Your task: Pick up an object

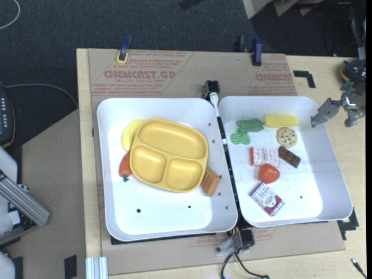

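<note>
The right bin (325, 173) holds several small items: a green toy vegetable (247, 129), a yellow corn cob (281, 120), a round cookie (286, 136), a brown chocolate bar (289, 156), a red-and-white packet (264, 155), a red tomato (268, 172) and a red snack packet (267, 198). My gripper (337, 114) hangs above the bin's far right rim, to the right of the corn cob. It is open, with nothing between its fingers.
The left bin (163, 214) carries a yellow divided tray (167, 154), a yellow piece (129, 133) tucked under its left edge, a red-orange pepper (125, 166) and a brown block (210, 182). Clamps (122, 51) sit at the board's far edge.
</note>
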You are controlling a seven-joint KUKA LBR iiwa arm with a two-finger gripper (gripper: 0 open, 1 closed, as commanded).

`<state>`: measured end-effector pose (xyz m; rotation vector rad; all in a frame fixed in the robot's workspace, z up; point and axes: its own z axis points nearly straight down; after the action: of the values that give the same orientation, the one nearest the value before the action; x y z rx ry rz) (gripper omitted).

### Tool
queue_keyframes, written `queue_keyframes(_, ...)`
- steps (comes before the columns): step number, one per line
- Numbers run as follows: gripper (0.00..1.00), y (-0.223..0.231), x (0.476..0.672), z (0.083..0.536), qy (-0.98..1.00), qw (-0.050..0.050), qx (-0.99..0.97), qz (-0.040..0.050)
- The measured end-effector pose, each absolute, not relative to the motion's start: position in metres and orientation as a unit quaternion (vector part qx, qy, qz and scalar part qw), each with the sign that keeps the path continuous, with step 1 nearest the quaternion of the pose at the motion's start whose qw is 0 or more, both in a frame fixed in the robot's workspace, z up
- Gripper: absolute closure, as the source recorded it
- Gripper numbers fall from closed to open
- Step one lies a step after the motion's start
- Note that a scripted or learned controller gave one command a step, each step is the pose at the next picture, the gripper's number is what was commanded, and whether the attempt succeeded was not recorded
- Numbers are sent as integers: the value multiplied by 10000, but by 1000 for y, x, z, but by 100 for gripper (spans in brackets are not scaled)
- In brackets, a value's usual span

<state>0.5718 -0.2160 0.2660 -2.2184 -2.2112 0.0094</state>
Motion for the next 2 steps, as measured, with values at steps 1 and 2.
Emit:
queue_keyframes(1, 0, -216, 574, 273, -7071, -7, -7071, 0)
queue_keyframes(2, 0, -220, 568, 228, -7070, 20, -7072, 11)
